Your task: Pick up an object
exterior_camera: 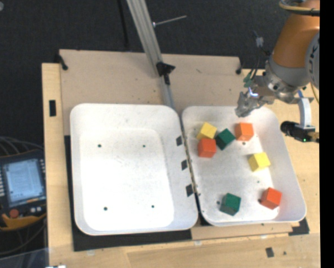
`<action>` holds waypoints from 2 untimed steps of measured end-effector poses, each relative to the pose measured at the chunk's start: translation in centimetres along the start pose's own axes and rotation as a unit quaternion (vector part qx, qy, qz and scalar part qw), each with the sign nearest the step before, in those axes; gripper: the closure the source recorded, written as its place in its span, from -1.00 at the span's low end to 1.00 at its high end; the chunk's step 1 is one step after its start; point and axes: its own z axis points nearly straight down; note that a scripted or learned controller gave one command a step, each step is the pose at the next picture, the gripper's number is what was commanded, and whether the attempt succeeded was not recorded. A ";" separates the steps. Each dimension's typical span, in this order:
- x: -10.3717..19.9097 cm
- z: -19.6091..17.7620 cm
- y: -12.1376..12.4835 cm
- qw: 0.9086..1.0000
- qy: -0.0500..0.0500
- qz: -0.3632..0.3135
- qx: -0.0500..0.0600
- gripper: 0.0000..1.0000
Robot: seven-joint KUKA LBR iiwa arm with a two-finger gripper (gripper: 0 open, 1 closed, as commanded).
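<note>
The right bin (284,166) holds several small cubes. A yellow cube (207,130), a red-orange cube (207,147), a dark green cube (225,138) and an orange cube (244,131) cluster near its far edge. Another yellow cube (259,161) lies mid-right, a second green cube (230,204) sits near the front, and a red-orange cube (271,197) rests at the front right. My gripper (246,106) hangs above the bin's far edge, just behind the orange cube, with nothing seen held in it.
The left bin (83,149) lies beside the right one. A slanted metal pole (147,35) rises behind the bins. A handheld controller (19,183) sits off the bench at the left. Wooden bench surface surrounds the bins.
</note>
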 end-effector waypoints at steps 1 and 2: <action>4.6 -0.1 -0.1 1.000 0.001 -0.001 0.000 1.00; 9.8 0.6 -0.7 1.000 0.000 0.000 0.001 1.00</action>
